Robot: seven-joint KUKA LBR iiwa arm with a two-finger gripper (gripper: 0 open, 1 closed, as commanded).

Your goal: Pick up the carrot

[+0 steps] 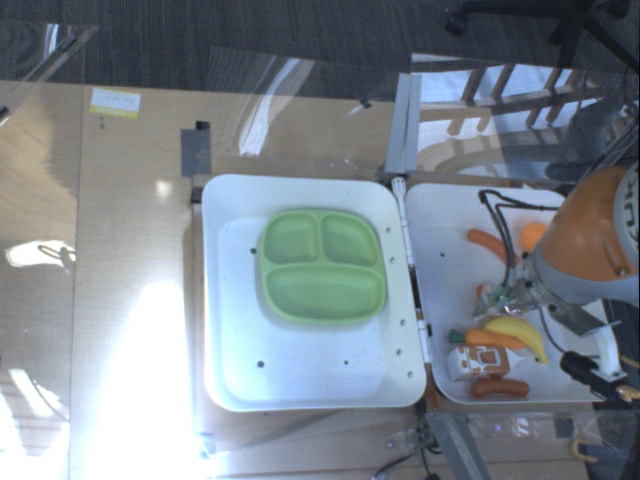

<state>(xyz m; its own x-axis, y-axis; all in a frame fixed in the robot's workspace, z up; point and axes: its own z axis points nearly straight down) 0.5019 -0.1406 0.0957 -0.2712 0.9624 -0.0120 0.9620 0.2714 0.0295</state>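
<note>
Left bin [225, 298]: green divided plate [322, 266]. Right bin [440, 218]: food pile, my arm [590, 243] over it from right.

Step, as I judge: approach, no grasp yet. Carrot [493, 339] lies low in right bin, touching banana [520, 332], above sausage [500, 389].

Next: descend on carrot, avoid banana.

My gripper [508, 296] low near banana, just above carrot; opening and any hold — cannot tell.

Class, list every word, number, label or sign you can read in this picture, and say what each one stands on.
No text can be read.
Yellow sticker on the bench: print too small to read.
Small carton in the right bin: its printed label is blurred.
</note>
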